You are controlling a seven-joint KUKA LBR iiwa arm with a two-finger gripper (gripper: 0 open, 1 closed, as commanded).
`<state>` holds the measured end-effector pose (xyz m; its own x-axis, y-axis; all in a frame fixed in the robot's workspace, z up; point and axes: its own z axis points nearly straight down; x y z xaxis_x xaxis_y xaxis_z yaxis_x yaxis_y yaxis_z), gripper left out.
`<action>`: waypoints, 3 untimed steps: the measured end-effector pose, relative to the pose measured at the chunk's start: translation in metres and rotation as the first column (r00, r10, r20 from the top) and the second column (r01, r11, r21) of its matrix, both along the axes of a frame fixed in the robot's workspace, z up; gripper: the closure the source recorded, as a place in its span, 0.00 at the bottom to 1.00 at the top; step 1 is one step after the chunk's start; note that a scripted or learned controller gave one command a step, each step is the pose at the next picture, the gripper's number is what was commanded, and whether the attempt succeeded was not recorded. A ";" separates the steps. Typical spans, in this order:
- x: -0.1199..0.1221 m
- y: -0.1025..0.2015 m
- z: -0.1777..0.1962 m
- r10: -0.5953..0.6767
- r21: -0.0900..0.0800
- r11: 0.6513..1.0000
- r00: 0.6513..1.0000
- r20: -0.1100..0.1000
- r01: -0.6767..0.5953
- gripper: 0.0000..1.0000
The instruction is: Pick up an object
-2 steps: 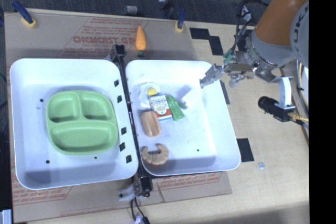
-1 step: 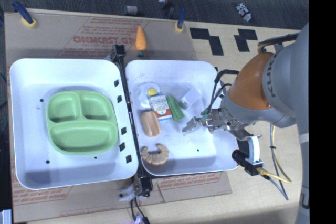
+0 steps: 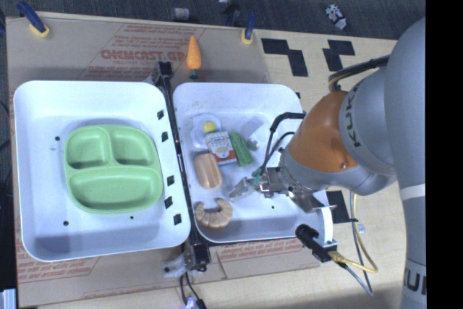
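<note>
Glossy white plastic walls the right bin (image 3: pixel 239 92), and nearest the front edge lies a curled, tan croissant-shaped toy (image 3: pixel 214 213), ridged and matte. Just behind it the gripper (image 3: pixel 244 189) hangs low over the bin floor, metal-grey; from where I stand I cannot tell how its fingers are set, they blur into the wrist clutter. Nothing appears caught in it.

Just to its left rests a smooth, rounded sausage-like bun (image 3: pixel 207 170), peachy and soft-looking. That or the croissant seems the likeliest target. To do this well, I'd say the arm should centre squarely over one piece, straddle its narrow width, and go down far enough to grip below the widest part, since rounded plastic will squirt out of a shallow pinch.

Further back sit a small printed carton (image 3: pixel 219 145), flat-faced and boxy, a slim green vegetable (image 3: pixel 241 148) leaning beside it, and a yellow piece (image 3: pixel 209 127) on a clear disc.

In the left bin (image 3: pixel 36 101) lies a pale green divided tray (image 3: pixel 112 167), with soft rounded corners. Beyond the bins an orange carrot toy (image 3: pixel 193 53) rests on the cardboard (image 3: pixel 108 47).
</note>
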<state>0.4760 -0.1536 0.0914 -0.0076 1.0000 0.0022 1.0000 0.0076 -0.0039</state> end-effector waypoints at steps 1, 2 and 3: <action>0.000 0.047 0.000 0.002 0.000 1.000 1.000 0.000 -0.002 0.00; 0.001 0.046 0.010 0.005 0.000 1.000 1.000 0.000 -0.005 1.00; 0.001 0.139 0.101 -0.001 0.000 1.000 1.000 0.005 0.001 1.00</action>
<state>0.4774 -0.0150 0.1920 -0.0064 1.0000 0.0020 1.0000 0.0063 0.0009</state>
